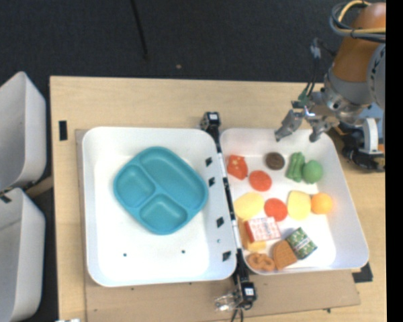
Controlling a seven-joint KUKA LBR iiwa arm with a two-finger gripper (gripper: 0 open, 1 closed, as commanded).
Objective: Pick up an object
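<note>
Camera view shows the gripper (299,130) hovering over the far edge of the right bin (346,200), its two fingers spread apart with nothing between them. Below it the bin holds a heap of toy food: a brown round piece (275,160), a green vegetable (303,168), a red strawberry-like piece (236,167), a red-orange disc (259,180), a yellow lump (249,204), a small tomato (275,208), a yellow piece (298,204) touching an orange (321,203), a red and white carton (262,230), a green packet (301,241), a brown cookie (283,254) and a pretzel (259,262). In the left bin (101,247) lies a blue divided plate (160,189).
</note>
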